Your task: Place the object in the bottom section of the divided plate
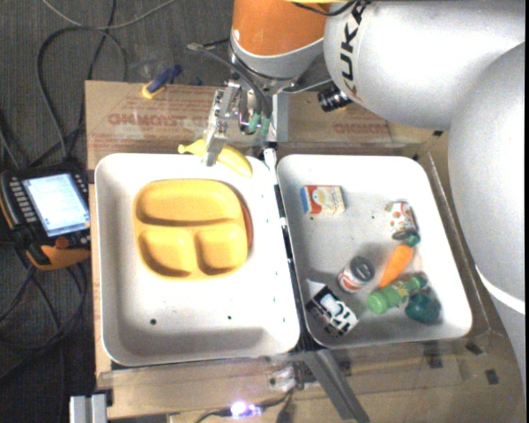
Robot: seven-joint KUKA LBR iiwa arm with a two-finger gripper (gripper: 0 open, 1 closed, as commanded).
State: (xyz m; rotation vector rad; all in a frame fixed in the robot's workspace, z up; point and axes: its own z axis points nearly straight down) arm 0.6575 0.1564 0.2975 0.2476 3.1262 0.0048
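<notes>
Yellow banana (227,159) pinched in gripper (215,152), hovering over bin rim (carrying step); next, lowering onto plate (192,227), bottom section.

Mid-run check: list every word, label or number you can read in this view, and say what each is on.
"KUKA", partly cut off, on the arm's white casing.
Red print on the cardboard sheet behind the bins: too faded to read.
Small carton, can and black-and-white box in the right bin: labels too small to read.
Handheld pendant screen: blurred.
</notes>
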